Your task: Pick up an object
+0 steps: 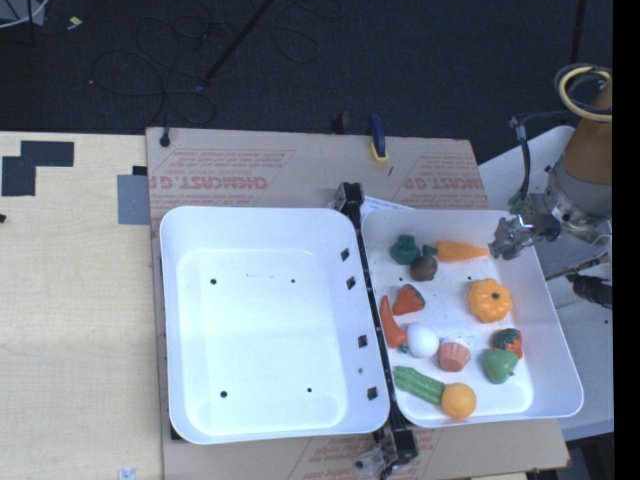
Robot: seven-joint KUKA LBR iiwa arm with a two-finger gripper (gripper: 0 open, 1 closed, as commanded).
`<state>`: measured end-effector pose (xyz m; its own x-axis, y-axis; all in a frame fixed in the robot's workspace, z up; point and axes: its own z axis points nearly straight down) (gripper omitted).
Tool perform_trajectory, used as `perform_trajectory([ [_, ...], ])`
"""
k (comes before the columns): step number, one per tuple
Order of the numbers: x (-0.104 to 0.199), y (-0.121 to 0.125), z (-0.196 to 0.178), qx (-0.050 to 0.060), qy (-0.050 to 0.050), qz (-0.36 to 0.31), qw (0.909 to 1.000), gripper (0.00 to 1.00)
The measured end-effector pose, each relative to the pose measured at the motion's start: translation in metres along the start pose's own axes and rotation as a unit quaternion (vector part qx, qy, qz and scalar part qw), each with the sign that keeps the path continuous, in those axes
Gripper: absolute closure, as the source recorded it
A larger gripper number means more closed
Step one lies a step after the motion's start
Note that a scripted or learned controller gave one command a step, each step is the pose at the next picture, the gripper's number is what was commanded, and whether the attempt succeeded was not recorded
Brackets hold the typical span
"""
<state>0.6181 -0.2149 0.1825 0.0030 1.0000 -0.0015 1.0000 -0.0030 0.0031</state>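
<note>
Ten toy foods fill the right bin (560, 388), hand (507, 238) above.

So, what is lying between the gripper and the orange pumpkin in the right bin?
In the camera view, bare white floor of the right bin separates the gripper from the orange pumpkin. The carrot lies beside that stretch, toward the left.

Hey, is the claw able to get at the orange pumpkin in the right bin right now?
Probably yes. The pumpkin sits apart from its neighbours with bare bin floor around it, and the claw hovers just above it in the picture.
</note>
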Motion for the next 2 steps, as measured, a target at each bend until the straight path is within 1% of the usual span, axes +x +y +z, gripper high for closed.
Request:
perform_trajectory([
  [1,0.003,-0.025,0.099,0.003,0.001,-0.002,1.0000,1.00],
  [2,0.002,-0.078,0.094,0.003,0.001,-0.001,1.0000,1.00],
])
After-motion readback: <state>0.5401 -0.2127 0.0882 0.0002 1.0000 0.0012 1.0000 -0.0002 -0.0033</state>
